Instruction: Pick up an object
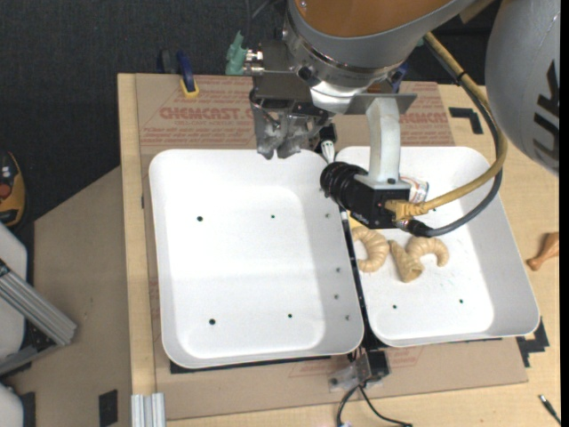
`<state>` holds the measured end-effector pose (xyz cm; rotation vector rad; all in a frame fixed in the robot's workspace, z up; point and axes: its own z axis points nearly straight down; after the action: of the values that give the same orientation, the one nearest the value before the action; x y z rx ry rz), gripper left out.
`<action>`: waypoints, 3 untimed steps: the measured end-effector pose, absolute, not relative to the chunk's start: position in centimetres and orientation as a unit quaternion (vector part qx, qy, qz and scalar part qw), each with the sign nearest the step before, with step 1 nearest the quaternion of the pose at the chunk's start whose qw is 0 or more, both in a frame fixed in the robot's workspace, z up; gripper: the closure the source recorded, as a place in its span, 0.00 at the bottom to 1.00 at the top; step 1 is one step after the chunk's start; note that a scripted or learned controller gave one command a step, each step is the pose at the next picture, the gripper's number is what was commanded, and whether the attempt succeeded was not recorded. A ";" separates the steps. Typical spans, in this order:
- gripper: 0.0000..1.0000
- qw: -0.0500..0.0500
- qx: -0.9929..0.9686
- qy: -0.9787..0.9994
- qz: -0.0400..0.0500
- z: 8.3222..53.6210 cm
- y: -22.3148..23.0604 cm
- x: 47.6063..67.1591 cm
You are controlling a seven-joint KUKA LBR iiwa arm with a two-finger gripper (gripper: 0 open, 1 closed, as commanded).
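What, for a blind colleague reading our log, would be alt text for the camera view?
The gripper hovers over the far edge of the left bin. Two tan curved pieces lie in the right bin.

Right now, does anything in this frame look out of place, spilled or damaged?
Nothing looks spilled or damaged. One oddity: the gripper sits at the far rim of the left bin, while the two tan curved pieces lie in the right bin.

The pincer [283, 139] is built of dull grey metal. Above it a grey collar [351, 53] is topped by a broad orange band [373, 3]; to its right, the rounded grey arm shell [526, 47] is marked with black slots.
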<state>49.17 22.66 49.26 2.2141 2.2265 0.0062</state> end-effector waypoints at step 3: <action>1.00 -0.004 0.708 0.707 -0.010 31.2 22.4 47.6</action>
<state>47.63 22.37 31.23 2.2279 2.2249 -0.0300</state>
